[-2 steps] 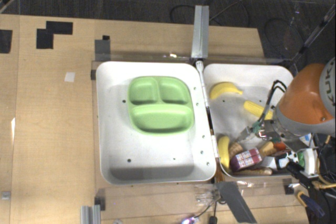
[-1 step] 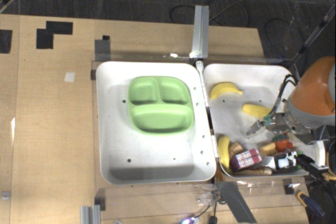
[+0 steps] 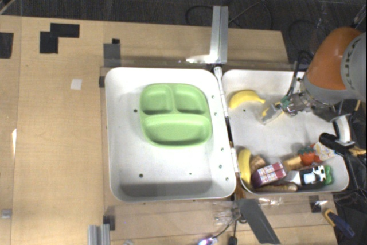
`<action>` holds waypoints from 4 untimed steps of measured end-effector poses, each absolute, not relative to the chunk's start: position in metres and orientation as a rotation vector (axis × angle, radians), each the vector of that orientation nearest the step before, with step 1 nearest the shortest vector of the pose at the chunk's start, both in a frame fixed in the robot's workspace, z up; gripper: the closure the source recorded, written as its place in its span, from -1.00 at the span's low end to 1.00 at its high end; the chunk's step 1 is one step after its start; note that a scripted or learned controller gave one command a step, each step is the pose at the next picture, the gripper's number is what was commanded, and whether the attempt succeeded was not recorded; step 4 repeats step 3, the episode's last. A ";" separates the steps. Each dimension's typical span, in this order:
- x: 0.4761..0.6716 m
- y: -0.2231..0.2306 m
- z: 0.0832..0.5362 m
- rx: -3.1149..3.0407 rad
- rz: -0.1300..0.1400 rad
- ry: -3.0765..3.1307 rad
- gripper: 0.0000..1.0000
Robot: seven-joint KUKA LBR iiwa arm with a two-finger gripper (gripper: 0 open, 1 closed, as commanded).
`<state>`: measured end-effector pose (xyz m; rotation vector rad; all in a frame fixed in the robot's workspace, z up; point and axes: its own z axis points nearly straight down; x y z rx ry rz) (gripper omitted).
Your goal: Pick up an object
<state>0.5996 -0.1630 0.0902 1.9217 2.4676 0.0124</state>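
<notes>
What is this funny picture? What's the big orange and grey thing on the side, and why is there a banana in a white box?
You are looking down from a camera fixed above a wooden bench. The orange and grey thing is a robot arm reaching in from the right. At its end is a gripper, a little hand with two fingers, and its job is to pick something up.

On the bench sit two shallow white boxes called bins. The left bin holds a green plate with three sections. The right bin holds a banana near the top, and the gripper hangs just to the right of it. Along the bottom edge lies a pile of toy food, with a second banana beside it.

I can't see anything between the gripper's fingers, so I wouldn't say it has caught anything.
</notes>
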 end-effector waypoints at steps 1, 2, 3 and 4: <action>0.655 -0.096 0.089 1.706 0.011 2.626 -1.00; 0.657 -0.097 0.103 1.697 0.012 2.621 1.00; 0.652 -0.057 0.214 1.867 0.008 2.518 1.00; 0.652 -0.057 0.214 1.867 0.008 2.518 1.00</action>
